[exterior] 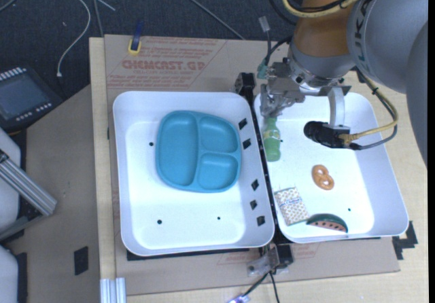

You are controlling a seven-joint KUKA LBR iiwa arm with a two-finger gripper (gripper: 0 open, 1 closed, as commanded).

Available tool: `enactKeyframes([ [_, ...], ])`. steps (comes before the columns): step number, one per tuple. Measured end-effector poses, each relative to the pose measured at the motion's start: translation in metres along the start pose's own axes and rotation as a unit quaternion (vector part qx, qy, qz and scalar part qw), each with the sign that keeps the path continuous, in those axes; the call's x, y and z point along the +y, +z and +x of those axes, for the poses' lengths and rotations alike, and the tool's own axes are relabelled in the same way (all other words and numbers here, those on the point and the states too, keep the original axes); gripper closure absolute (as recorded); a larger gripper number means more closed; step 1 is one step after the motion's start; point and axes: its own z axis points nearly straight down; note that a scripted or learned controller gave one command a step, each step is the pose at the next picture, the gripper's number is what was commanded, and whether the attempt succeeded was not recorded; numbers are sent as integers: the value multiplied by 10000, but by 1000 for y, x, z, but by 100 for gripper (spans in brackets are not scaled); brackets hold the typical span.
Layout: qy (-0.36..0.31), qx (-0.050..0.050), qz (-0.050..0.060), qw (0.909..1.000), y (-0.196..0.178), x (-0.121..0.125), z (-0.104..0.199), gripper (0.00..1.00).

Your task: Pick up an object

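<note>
Bins side by side on the bench, read from the left. Left bin (136, 213): holds one blue divided plate (197, 151), lying flat near the middle. It is broad and low, so I judge it a poor target for a narrow grip.

Right bin (380, 179): a green bottle (272, 144) lies close against the left wall, lengthwise along it. I, the gripper (272, 113), hang directly over the bottle's far end, either touching it or just above it; the view does not settle which. Whether I am apart or clamped I cannot tell, as that spot is too crowded to read. My position suggests the bottle is the thing chosen for the pick. The wall just beside it leaves little room on that side, which may be why I stand over the end and not the middle.

Further right: a checked packet (292, 205) near the front, a pretzel (323, 177) on the open floor and a watermelon slice (327, 223) at the front rim, all well apart from me.
</note>
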Motion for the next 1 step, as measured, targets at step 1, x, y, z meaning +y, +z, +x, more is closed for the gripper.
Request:
enactKeyframes([
  [1,-2,1,1,10000,12,-11,46,100],
])
